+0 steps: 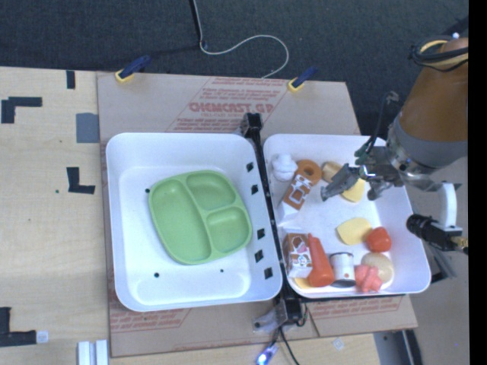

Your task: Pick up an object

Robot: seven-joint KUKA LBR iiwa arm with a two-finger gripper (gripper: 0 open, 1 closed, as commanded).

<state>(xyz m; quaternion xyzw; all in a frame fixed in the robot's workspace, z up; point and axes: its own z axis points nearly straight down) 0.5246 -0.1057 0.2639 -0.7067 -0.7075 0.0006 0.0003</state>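
Note:
My gripper (pixel 355 187) hangs over the upper middle of the right bin (pixel 415 280), its two dark fingers spread open. A pale yellow piece (pixel 354 194) lies in the bin in the gap between the fingertips, and I cannot tell whether they touch it. Just left of it are an orange ring-shaped toy (pixel 308 168), a brown box (pixel 297 193) and a small white bottle (pixel 283 166). Nearer the front lie a yellow lemon-like piece (pixel 353 230), a red tomato (pixel 378 239), a red bottle (pixel 320 266) and a small carton (pixel 298 253).
A green divided plate (pixel 202 215) lies in the left bin (pixel 122 204). A black divider (pixel 262 204) runs between the bins. The front right corner holds a peach-coloured ball (pixel 378 265), a pink piece (pixel 367 280) and a small can (pixel 342 265). The arm's orange band (pixel 437 105) rises at the right.

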